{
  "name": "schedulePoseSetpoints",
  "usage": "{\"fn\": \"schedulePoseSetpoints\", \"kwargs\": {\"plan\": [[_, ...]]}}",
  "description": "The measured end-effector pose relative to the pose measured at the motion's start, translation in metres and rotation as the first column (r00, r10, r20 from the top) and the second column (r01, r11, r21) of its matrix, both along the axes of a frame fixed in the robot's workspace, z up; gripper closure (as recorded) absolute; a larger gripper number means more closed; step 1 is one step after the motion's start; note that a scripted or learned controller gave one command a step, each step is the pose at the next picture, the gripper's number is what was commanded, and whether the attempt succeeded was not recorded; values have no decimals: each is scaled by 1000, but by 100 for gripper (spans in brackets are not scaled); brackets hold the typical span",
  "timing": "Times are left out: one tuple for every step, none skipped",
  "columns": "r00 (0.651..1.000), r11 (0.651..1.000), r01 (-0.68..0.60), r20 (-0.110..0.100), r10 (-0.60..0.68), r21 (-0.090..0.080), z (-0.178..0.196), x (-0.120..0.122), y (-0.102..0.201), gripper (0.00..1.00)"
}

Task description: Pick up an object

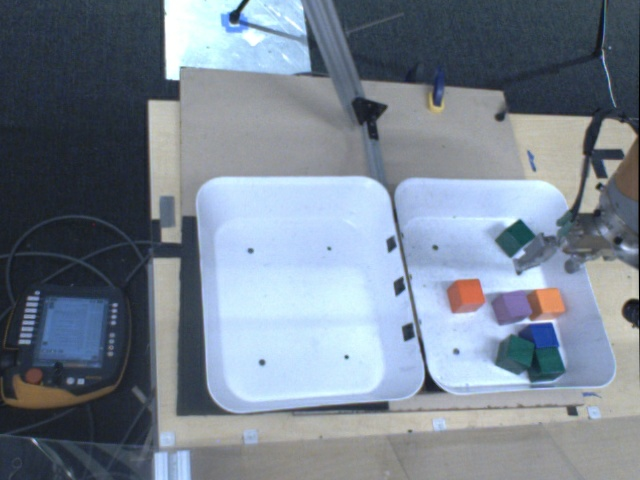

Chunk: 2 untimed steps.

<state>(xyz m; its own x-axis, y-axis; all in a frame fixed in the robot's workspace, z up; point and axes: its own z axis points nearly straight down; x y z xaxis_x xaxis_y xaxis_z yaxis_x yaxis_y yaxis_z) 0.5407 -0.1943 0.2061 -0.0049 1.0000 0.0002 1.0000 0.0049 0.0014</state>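
The right bin (440,233) holds several small blocks. A dark green block (515,237) lies toward its back, just left of my gripper (550,260). The gripper hangs over the bin's right side, open, with nothing between its fingers; one fingertip (528,258) sits just below that green block. In front of it lie an orange block (465,295), a purple block (511,306) and a second orange block (546,302). A blue block (543,335) and two green blocks (517,353) (547,365) crowd the front right corner.
The left bin (215,208) stands beside the right one, joined by black clips (399,286). A slanted metal pole (340,53) crosses the back of the bench. A teach pendant (65,343) lies on the floor at left.
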Motion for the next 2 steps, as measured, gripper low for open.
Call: {"fn": "schedulePoseSetpoints", "kwargs": {"plan": [[1000, 1000, 1, 0, -1, 0, 0, 0, 0, 0], [1000, 1000, 3, -5, -3, 1, -62, 3, -2, 0]]}}
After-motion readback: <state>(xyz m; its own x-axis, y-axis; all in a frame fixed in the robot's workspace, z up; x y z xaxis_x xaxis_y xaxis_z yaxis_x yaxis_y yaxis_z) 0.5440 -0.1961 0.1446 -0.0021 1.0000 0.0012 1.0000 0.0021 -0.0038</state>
